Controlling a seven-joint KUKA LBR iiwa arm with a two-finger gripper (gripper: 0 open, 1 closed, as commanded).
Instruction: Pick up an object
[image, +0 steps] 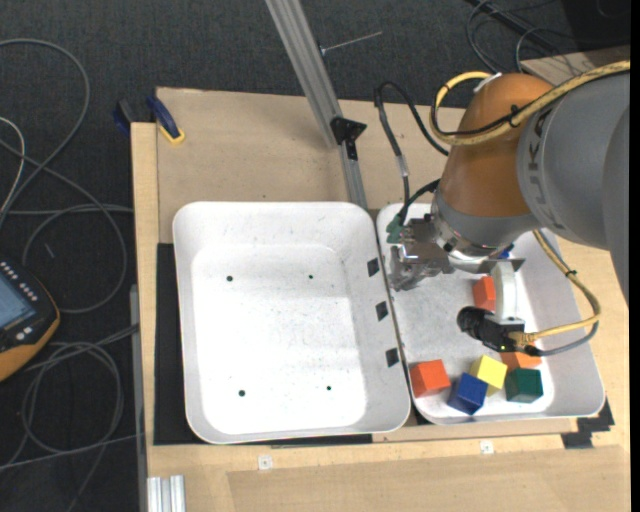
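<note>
The grey arm (570, 150) enters from the upper right of the frame, its orange band (495, 150) bulging above the wrist, and bends down over the right bin (560, 400). The gripper (405, 268) hangs low at that bin's upper left part, close to the wall shared with the left bin (200, 300). The metal parts at its tip are small and crowded together, so whether the fingers are spread or pinched is something I cannot tell, and no block is visible between them.

The blocks lie toward the lower right of the frame, in the right bin's near end. An orange block (431, 376) sits at the left of the group, a blue block (467, 393) just beside it to the lower right, a yellow block (491, 371) touching the blue one from above, and a green block (524, 384) to the right of the yellow. Another orange block (484, 293) stands higher up, beside the wrist and partly hidden by it. A black fitting (480, 323) with a yellow cable (570, 325) hangs between that block and the group. All the blocks are apart from the gripper.

The counter (250, 140) carries both bins.
</note>
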